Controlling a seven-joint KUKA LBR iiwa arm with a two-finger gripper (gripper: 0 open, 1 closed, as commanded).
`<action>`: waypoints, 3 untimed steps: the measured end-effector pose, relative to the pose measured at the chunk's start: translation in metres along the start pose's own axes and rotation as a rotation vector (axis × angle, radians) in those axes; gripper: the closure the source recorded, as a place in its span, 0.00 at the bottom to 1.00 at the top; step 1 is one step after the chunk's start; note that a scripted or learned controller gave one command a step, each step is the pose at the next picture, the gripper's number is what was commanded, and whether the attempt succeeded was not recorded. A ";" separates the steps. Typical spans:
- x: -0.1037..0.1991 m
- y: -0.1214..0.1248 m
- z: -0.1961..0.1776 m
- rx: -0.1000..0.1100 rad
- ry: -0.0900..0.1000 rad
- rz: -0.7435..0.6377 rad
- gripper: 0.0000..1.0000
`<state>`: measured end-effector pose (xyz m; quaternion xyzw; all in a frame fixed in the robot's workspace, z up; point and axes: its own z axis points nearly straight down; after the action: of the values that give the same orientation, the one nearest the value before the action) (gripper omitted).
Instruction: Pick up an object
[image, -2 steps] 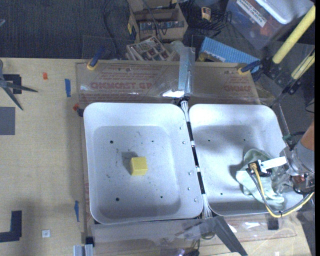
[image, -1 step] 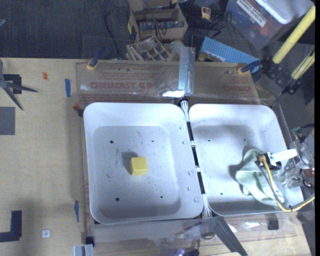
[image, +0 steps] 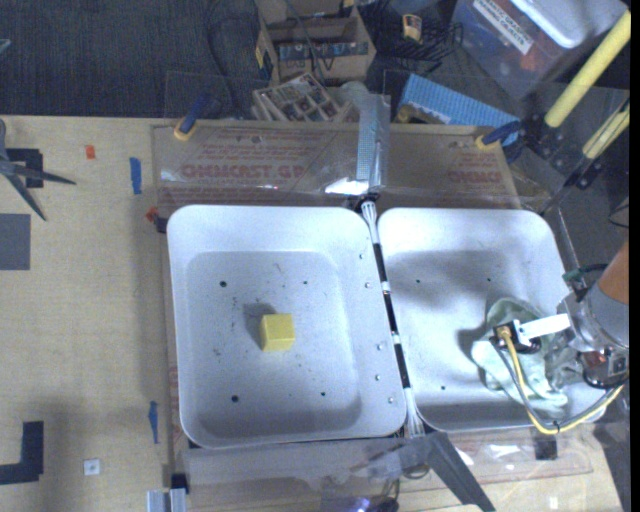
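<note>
Faded red lettering runs along the clear plastic panel (image: 262, 168) behind the left bin; it looks like "OHMCRST" followed by more letters, too washed out to read surely. A shorter red word on the panel (image: 470, 175) behind the right bin is illegible.

A pale wooden bench (image: 80, 330) meets dark grey floor (image: 100, 60), with a cluttered crate (image: 300, 98) behind

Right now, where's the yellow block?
The yellow block lies near the middle of the left bin, well apart from the hand low in the right bin.
</note>
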<state>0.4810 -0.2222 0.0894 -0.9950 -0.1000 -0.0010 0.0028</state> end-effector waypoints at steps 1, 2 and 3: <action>-0.001 -0.001 -0.098 -0.002 -0.009 -0.004 1.00; -0.002 -0.001 -0.057 0.002 -0.011 -0.001 1.00; 0.000 0.000 0.000 0.001 0.000 0.001 1.00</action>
<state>0.4809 -0.2222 0.0890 -0.9950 -0.0997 -0.0011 0.0032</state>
